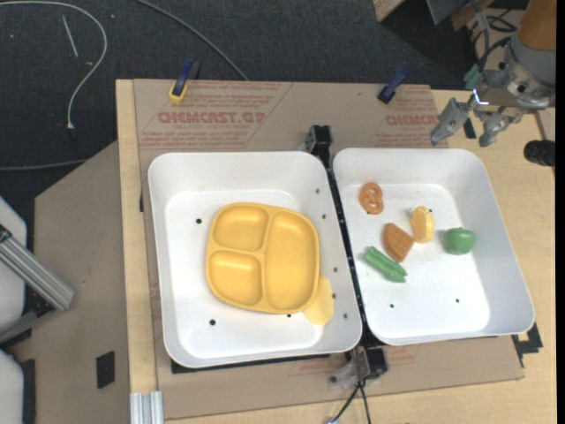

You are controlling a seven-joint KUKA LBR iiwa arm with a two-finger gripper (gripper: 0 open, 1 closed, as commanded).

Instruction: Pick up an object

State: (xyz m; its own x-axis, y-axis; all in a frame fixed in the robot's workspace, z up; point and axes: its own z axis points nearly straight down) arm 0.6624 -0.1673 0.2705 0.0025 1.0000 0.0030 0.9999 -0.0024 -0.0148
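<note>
While the tool [475, 124] hangs spread open and empty above the far rim of the right bin [494, 321], probably staged for a descent, the pretzel [372, 198], green pepper [458, 240] and other small toy foods lie loose inside it.

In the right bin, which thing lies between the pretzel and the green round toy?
In the camera view, a small yellow corn-like toy lies between the orange pretzel and the green round toy.
</note>
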